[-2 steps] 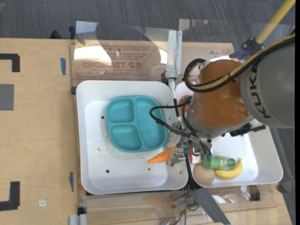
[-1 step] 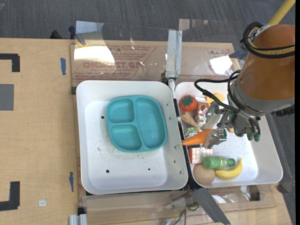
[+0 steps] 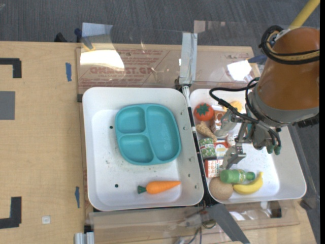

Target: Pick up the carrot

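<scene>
Carrot is what I see at the lower centre of the frame, lying on its side near the front wall of the left bin: orange, tapered, with a small green top pointing left. Just above it sits a teal divided plate. My pincer hangs over the right bin, well apart from the carrot, above a clutter of toy food that includes a tomato, a banana and a green bottle. Its fingers look spread, pinching nothing.
</scene>
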Motion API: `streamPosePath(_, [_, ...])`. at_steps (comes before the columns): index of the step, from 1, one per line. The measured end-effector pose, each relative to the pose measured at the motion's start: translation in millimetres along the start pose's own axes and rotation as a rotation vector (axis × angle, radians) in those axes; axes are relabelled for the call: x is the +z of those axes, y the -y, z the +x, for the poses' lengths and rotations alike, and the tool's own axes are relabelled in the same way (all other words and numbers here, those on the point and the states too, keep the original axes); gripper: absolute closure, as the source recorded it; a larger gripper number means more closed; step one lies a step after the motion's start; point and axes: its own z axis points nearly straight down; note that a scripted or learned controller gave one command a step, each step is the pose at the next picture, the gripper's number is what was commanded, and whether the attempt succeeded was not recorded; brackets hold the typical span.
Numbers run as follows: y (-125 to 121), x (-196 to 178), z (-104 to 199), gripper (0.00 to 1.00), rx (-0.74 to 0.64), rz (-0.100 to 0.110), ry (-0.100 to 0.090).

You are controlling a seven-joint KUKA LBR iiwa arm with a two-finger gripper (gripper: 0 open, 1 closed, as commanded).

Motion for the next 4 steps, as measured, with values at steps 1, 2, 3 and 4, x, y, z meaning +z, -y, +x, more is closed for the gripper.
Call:
streamPosePath(1, [7.1, 38.4, -28.6, 0.0, 0.158, 0.001, -0.007])
streamPosePath(2, [-2.7, 108.4, -88.7, 0.0, 0.509, 0.002, -0.005])
streamPosePath(3, [3.4, 107.3, -106.1, 0.0, 1.076, 0.004, -0.002])
streamPosePath(4, [-91.9, 107.9, -95.3, 0.0, 1.489, 0.005, -0.005])
